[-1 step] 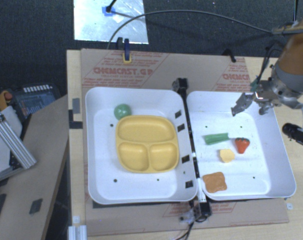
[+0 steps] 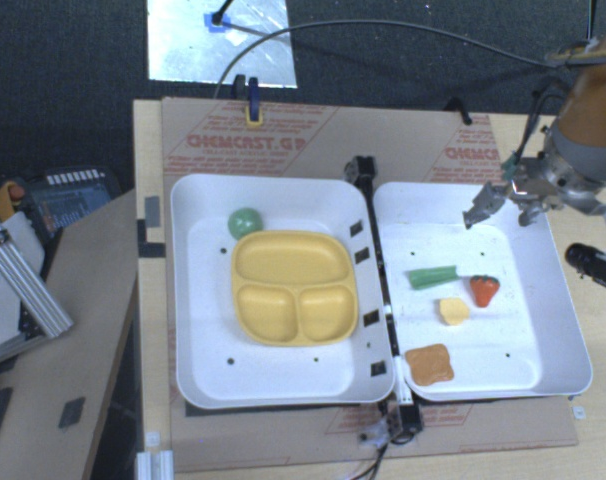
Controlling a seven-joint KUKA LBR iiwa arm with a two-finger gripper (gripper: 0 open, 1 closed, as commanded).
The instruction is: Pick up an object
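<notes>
My gripper hangs over the far corner of the right bin, its two fingers spread apart with nothing between them. The pickable pieces lie well below it on the bin floor: a green stick, a strawberry, a yellow chunk and a brown piece. I judge the stick the safest target: centre over it, turn the fingers across its short width, descend straight and avoid nudging the strawberry just beside it.
</notes>
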